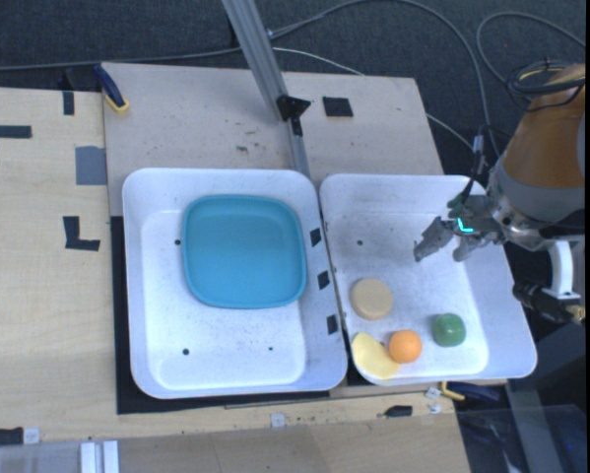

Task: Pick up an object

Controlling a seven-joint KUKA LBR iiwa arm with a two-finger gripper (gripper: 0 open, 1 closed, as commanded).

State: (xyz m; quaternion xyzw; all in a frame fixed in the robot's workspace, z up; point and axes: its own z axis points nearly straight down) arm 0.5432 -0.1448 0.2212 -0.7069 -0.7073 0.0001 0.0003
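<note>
Fingers of the gripper point(447, 244) look spread apart with nothing between them, hanging over the right bin point(373, 200). We see the tan puck point(371, 299) just near-left of it, beside an orange ball point(405, 346). We judge the puck light and stiff; pinch across its rim.

Two bins side by side on bench point(38, 294). Left bin point(147, 363) holds a plate point(243, 249), sitting toward its back centre. Right bin point(501, 353) holds four items, all in front half: disc point(371, 299) left of centre, ball point(405, 347) in front of disc, banana point(371, 359) touching ball on its left at front-left corner, lime point(448, 329) right of ball, apart. Gripper point(444, 245) over right bin, behind disc and lime. Pole point(265, 57) slants behind bins.
</note>
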